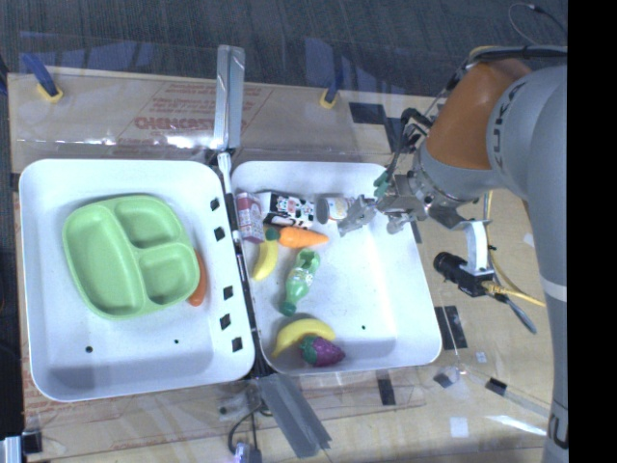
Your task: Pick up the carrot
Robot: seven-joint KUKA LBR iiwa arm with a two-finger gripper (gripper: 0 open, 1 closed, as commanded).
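Gripper [371, 210] hovering right of the carrot [303, 238], crowded pick ahead.
Carrot is lying in the upper left of the right bin [405, 297], touching a black-and-white carton [286, 206] above and close to a yellow banana [264, 259] and a green bottle [298, 283]. Cannot tell if the gripper is open or closed; nothing seen in it. Risk: fingers are likely catching neighbours or nudging the carrot toward the bin's left wall. Open floor is sitting center-right; the back rim is crowding the wrist.
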